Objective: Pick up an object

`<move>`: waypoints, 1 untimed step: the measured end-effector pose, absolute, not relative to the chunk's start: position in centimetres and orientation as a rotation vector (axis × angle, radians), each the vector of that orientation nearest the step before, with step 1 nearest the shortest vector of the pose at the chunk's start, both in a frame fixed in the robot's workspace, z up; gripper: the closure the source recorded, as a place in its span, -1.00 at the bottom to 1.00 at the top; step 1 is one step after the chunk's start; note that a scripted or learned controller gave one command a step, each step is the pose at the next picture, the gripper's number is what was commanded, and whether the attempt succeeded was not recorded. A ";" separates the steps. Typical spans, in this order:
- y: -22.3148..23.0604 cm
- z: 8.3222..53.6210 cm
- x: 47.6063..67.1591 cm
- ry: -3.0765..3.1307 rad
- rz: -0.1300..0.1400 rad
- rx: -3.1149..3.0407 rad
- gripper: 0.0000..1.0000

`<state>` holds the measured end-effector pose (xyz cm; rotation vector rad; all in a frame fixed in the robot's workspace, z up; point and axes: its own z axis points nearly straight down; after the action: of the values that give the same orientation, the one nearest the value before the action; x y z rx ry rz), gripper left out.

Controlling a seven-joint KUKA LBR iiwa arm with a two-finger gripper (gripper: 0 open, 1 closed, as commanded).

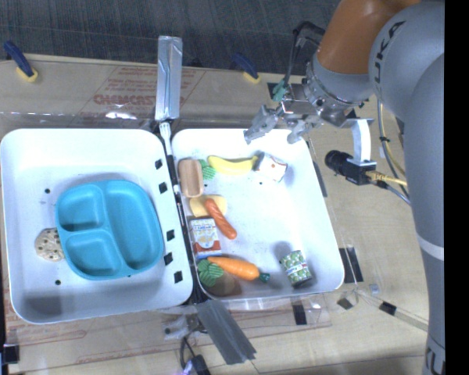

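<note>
End effector (277,128) above the right white bin's (316,209) far edge.
Its fingers spread open, empty; the yellow plastic banana (230,165) lies just below-left.

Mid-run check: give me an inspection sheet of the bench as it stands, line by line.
Surface: two white bins side by side on the bench.
Job's things: banana, carrot, small can, hot dog bun, snack packet in right bin.
Clutter: blue divided tray and cookie in left bin.
Grippers: gripper above right bin's far rim, open, holding nothing.
Cables: black cable by wrist.
Surroundings: blue clamps on bench's far edge.
</note>
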<state>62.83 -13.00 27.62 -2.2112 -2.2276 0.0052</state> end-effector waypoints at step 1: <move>-12.6 15.7 61.7 -2.266 0.014 -2.159 -1.00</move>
<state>61.65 -12.64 15.74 -2.1593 -2.2661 0.0140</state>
